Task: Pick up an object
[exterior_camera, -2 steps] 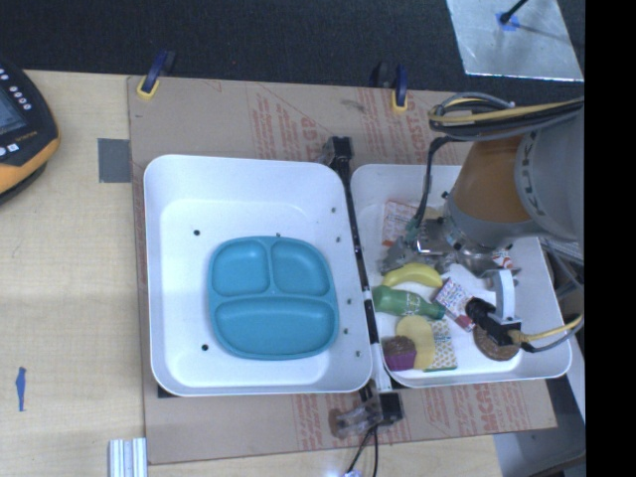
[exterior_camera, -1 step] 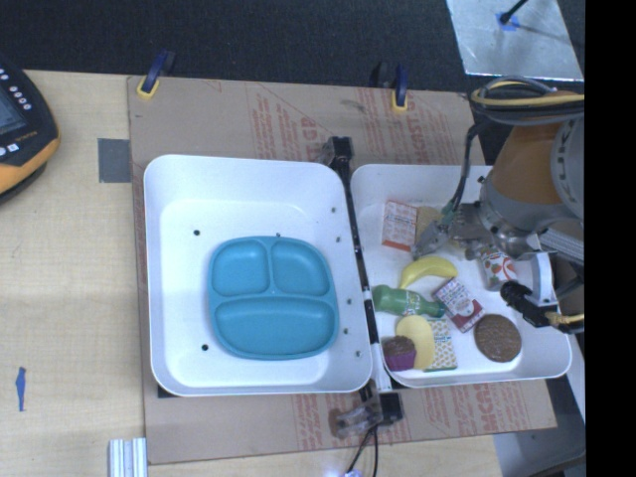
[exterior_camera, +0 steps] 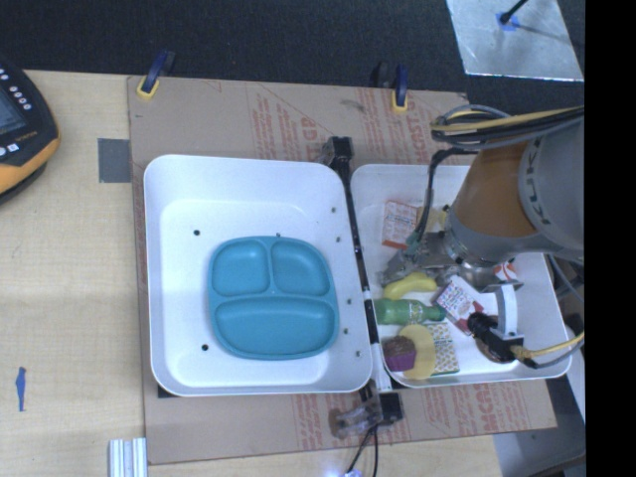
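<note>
Camera view: arm [exterior_camera: 517,192] over cluttered rt bin [exterior_camera: 556,296], jaws' state unclear; lt bin [exterior_camera: 164,256] roomy around blue plate [exterior_camera: 272,297].

The arm [exterior_camera: 552,182] is grey metal with a broad orange band. Black and yellow cables [exterior_camera: 497,119] loop along it.

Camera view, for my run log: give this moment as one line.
end effector: low in right bin | above yellow banana | blue plate: left bin

The left bin [exterior_camera: 164,266] looked smooth white plastic with a soft sheen. Inside it, the blue divided plate [exterior_camera: 271,298] was matt plastic. Under the bin lay dull brown cardboard [exterior_camera: 248,117].
</note>
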`<state>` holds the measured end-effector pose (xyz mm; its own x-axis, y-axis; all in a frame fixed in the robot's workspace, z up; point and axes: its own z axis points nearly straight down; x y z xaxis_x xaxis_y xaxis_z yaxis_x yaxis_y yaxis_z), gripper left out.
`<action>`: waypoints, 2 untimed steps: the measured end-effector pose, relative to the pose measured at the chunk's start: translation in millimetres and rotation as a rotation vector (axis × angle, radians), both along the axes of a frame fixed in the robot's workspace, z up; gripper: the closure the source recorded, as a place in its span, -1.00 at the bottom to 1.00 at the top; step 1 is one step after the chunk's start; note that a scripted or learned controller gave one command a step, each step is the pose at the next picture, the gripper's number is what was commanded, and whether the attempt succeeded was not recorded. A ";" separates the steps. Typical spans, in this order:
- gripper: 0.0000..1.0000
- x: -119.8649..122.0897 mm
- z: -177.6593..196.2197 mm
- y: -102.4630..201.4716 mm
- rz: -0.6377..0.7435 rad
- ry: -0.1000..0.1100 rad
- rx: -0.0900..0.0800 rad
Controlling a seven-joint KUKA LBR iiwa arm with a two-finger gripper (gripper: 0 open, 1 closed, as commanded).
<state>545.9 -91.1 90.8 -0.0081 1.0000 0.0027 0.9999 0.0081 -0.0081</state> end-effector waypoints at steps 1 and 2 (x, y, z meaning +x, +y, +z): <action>-1.00 93.3 61.4 -30.0 -0.002 -0.018 -0.007; -1.00 2.3 -2.7 -61.9 -0.009 0.006 -0.002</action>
